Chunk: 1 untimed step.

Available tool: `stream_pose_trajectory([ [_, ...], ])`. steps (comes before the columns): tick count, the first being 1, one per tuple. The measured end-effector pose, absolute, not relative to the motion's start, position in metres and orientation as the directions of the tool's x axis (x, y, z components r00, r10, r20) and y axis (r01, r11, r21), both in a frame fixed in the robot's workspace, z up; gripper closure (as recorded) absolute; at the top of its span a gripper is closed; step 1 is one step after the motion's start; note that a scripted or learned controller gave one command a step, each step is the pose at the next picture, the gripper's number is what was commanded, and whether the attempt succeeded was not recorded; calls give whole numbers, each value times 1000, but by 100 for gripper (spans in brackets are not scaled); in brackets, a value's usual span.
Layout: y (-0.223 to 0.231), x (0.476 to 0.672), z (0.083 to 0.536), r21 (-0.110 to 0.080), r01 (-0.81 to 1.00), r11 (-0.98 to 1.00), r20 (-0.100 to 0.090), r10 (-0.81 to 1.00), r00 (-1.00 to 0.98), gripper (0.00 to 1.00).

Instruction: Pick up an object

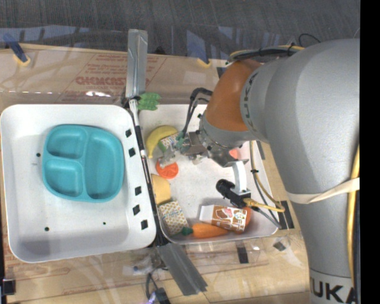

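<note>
The tool (185,145) hangs low in the right bin (266,228), close beside the banana (158,137) and above the orange-red piece (167,169). Whether it grips anything, I cannot tell. By my judgement nothing is lifted yet; the pick remains undone.
</note>
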State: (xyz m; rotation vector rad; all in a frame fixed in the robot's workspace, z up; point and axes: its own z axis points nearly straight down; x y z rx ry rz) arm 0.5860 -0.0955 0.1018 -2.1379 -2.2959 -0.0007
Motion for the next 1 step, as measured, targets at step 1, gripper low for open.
stream_pose_trajectory([
  [1,-95,587,92,-4,990,142,2,990,-142,0],
])
